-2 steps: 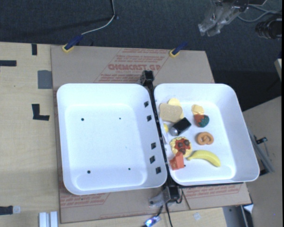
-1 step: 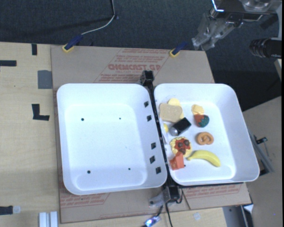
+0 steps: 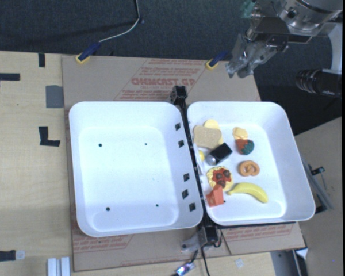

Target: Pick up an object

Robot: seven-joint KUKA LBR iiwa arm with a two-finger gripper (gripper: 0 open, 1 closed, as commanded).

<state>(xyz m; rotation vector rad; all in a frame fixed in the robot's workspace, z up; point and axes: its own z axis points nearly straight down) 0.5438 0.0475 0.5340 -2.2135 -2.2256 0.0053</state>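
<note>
Your gripper (image 3: 245, 62) hangs at the upper right, above the cardboard sheet (image 3: 161, 79) behind the bins, well apart from everything you might pick. You can see nothing held in it. Whether the claw is spread or pressed together you cannot tell from this angle, as the lower end is a dark blur against the dark floor.

Look down to the right bin (image 3: 290, 154), where all the objects sit, crowded towards its left half. A tan slice of toast (image 3: 207, 135) lies near the back, with a small yellow piece (image 3: 211, 123) just behind it. A black block (image 3: 221, 152) touches the toast's front corner. To its right you have a small yellow-and-orange piece (image 3: 240, 133) and, touching it in front, a round teal-and-red object (image 3: 245, 147). Further forward lies a brown pretzel-shaped item (image 3: 249, 168). A yellow banana (image 3: 249, 191) rests nearest the front, curving towards the right. Beside it on the left are a red and yellow cluster (image 3: 220, 175) and an orange-red block (image 3: 215, 197) close to the dividing wall.

The left bin (image 3: 80, 154) stands just beside the right one, their rims meeting along a line of black clips (image 3: 187, 177). A white cable (image 3: 123, 30) trails across the dark floor at the top
</note>
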